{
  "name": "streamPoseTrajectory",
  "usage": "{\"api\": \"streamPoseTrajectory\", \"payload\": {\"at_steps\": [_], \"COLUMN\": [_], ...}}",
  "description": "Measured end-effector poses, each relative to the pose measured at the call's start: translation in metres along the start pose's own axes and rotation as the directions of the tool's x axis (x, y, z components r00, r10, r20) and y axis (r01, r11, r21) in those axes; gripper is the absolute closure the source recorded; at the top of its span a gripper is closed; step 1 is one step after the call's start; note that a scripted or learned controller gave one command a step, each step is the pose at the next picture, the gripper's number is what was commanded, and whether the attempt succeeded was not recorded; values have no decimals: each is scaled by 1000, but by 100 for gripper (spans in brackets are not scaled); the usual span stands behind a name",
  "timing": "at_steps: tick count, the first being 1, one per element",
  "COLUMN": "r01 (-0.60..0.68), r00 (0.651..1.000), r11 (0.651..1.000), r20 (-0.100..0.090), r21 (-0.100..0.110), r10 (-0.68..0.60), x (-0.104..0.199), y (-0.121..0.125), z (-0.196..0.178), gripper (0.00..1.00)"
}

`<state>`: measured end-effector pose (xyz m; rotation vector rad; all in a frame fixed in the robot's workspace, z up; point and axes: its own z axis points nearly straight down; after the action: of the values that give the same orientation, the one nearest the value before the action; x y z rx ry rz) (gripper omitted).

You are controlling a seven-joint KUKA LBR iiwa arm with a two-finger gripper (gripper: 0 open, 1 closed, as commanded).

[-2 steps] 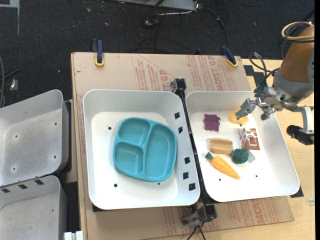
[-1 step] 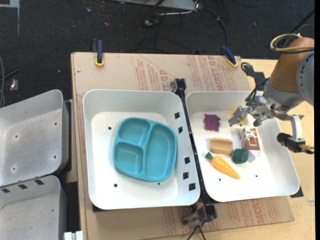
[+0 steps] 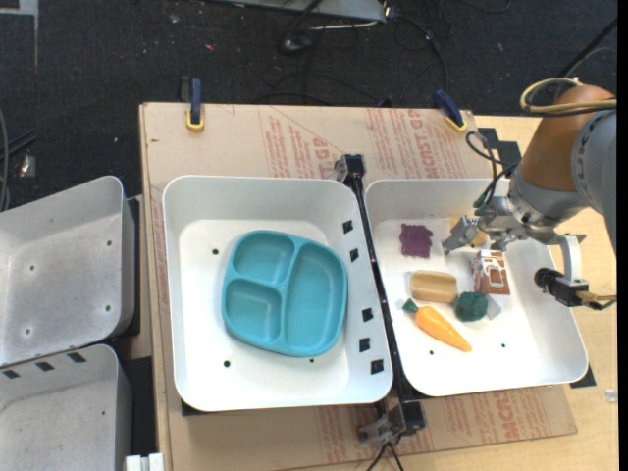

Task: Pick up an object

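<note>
Several small objects lay in the right bin (image 3: 549,361), and none was visibly held. The landmark here is a tan, rounded block (image 3: 433,287), shaped like a bread roll, near the bin's middle. Just below it lay an orange carrot (image 3: 443,328) with a small green tip pointing up-left, nearly touching the block. To the right of the block sat a dark green lump (image 3: 471,306), and above that lump, up-right of the block, a brown and white packet (image 3: 491,272) stood on end. Above the block and a little left lay a flat purple piece (image 3: 416,239).

The gripper (image 3: 468,232) hung up-right of the block, just above the packet, on the grey arm (image 3: 564,165) with its orange band. Whether it was spread or pressed together could not be told.

Left of the block, the left bin (image 3: 196,214) held a teal divided plate (image 3: 286,291) with three compartments. Both bins rested on the desk (image 3: 275,135).
</note>
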<state>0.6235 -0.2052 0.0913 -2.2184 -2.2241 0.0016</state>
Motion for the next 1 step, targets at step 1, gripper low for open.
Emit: {"api": "streamPoseTrajectory", "payload": {"at_steps": [1], "r01": [2], "r00": [1000], "r11": [1000], "r20": [1], "r21": [-4], "r10": [-2], "x": [0], "y": [1], "z": [-12], "gripper": [100]}}
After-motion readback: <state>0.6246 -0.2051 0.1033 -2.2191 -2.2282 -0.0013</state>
